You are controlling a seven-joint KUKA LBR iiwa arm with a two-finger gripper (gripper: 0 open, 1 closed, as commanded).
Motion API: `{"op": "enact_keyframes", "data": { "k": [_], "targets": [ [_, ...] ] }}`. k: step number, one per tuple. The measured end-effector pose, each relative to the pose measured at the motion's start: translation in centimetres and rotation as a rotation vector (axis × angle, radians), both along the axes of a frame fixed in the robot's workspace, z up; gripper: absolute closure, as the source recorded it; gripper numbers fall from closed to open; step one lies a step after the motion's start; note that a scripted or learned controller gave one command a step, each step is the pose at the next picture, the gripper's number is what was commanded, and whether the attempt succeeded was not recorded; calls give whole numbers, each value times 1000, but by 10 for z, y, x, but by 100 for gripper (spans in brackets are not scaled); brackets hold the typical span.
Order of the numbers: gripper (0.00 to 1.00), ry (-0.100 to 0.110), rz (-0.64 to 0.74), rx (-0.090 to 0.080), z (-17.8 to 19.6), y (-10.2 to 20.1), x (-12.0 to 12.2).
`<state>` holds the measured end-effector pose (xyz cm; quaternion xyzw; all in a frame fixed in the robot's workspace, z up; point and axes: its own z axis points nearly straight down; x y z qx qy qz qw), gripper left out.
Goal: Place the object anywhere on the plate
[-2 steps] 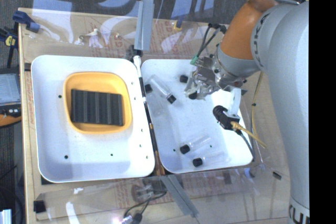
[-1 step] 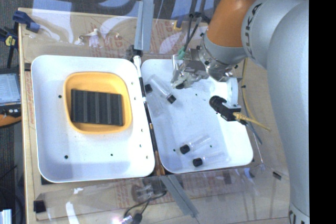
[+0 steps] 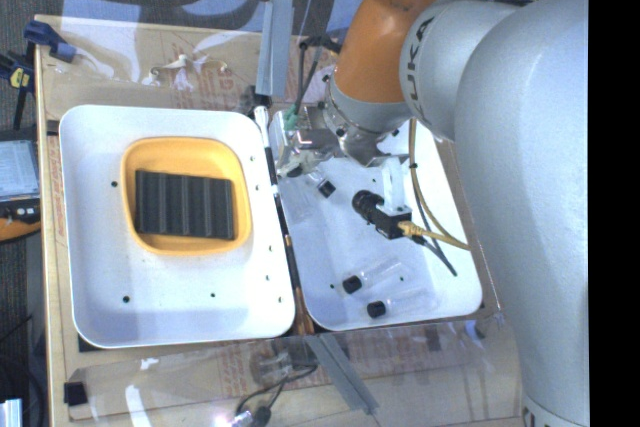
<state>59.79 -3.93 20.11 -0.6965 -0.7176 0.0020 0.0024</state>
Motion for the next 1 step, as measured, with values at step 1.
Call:
{"op": "enact_keyframes", "data": {
  "k": [1],
  "targets": [
    [100, -1, 96, 1, -10, 25, -2]
  ]
}}
